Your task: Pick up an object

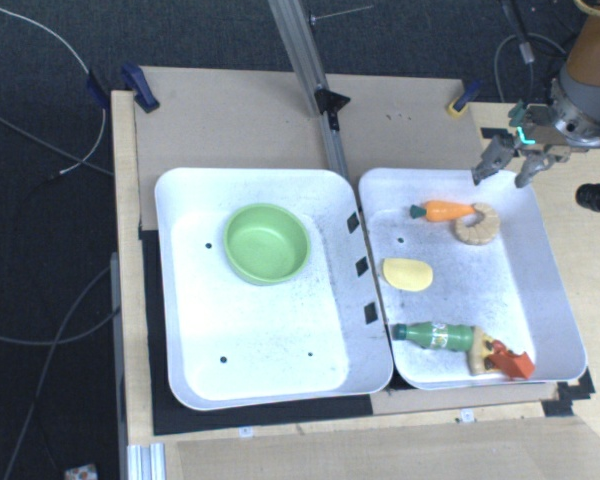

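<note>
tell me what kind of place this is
Likely a robot lab's grasping bench: two white bins clamped to a board, toy items such as a carrot and bottle, and an arm's end effector overhead.

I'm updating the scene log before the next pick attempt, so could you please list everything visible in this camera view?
Shallow plastic bins: two, white, side by side on bench.
Round bowl: one, green, left bin.
Toy carrot: one, orange, right bin, far end.
Ring-shaped piece: one, beige, beside the carrot.
Oval piece: one, yellow, right bin, middle.
Toy bottle: one, green, right bin, near end.
Small toy: one, red and tan, beside the bottle.
Clamps: two, blue, bench's far corners.
Gripper: one, grey, open, above right bin's far edge.
</note>
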`<state>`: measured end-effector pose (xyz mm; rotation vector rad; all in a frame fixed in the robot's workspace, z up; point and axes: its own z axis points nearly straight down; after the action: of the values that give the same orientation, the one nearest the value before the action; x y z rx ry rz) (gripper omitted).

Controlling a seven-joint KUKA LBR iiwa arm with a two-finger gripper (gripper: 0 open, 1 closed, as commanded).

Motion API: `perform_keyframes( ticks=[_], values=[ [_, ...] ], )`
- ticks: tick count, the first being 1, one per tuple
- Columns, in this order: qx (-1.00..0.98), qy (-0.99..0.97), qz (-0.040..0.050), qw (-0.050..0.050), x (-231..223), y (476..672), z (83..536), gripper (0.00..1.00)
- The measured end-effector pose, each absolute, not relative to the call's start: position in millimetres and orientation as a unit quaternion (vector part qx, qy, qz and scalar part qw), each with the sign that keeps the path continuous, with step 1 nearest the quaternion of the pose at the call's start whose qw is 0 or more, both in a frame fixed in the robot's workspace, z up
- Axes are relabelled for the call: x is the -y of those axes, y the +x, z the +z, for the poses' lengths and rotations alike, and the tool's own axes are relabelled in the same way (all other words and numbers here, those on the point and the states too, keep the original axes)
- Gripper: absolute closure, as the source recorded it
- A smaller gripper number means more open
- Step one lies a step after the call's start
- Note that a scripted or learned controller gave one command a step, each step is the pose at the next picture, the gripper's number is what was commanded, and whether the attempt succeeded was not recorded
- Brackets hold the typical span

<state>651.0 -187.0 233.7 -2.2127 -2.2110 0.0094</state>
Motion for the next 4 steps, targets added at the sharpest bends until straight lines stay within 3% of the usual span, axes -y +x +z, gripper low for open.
perform_keyframes(
  ticks=[1, 3, 4],
  values=[
    [0.707, -0.707, 0.0005, 0.003, 187, 652.6, 239, 0.00],
    [0.707, -0.708, 0.0029, 0.006, 180, 643.4, 146, 0.00],
    [0.708, -0.707, -0.0033, -0.005, 180, 647.9, 102, 0.00]
  ],
)
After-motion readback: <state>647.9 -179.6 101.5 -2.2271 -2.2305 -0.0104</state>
